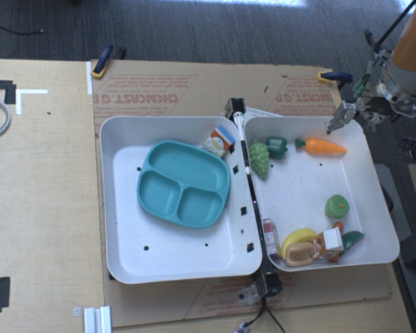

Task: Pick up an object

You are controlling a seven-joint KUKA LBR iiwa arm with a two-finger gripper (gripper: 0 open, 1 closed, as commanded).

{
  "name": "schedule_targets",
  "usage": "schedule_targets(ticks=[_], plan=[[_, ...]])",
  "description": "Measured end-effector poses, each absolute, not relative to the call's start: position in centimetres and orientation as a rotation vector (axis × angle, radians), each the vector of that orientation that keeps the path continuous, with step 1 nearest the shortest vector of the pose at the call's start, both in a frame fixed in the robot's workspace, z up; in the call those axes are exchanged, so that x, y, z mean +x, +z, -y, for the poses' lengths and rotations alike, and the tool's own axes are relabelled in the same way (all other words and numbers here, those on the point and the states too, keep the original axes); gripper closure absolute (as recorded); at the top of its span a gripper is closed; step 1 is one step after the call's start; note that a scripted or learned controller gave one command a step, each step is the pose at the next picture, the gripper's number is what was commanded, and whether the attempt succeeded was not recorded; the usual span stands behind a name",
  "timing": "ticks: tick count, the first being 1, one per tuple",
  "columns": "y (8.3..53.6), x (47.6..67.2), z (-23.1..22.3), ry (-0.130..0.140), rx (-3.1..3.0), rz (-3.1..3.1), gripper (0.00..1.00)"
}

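My gripper (pixel 335 122) hangs over the far right corner of the right bin (pixel 301 186), just above and to the right of an orange carrot (pixel 321 146). Nothing shows in its grasp. Left of the carrot lie a dark green pepper (pixel 276 146) and a bunch of green grapes (pixel 259 159). A round green fruit (pixel 337 205) sits by the right wall. In the near corner are a yellow banana (pixel 297 239), a tan bread piece (pixel 300 254) and a small box (pixel 331 241).
The left bin (pixel 125 241) holds a teal divided plate (pixel 184 184) and a small packet (pixel 218 142) at its far right corner. A pink bar (pixel 268 232) lies along the divider. Cardboard lines the bench under both bins.
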State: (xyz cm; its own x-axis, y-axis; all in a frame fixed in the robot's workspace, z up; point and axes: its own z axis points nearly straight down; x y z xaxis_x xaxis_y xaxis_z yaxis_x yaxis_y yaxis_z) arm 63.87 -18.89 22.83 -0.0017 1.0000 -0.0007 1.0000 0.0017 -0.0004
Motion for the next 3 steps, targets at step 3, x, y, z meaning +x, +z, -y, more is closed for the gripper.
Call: schedule_targets(ticks=[3], plan=[[11.8,56.0,17.1,0.005,2.217,-2.222,0.0]])
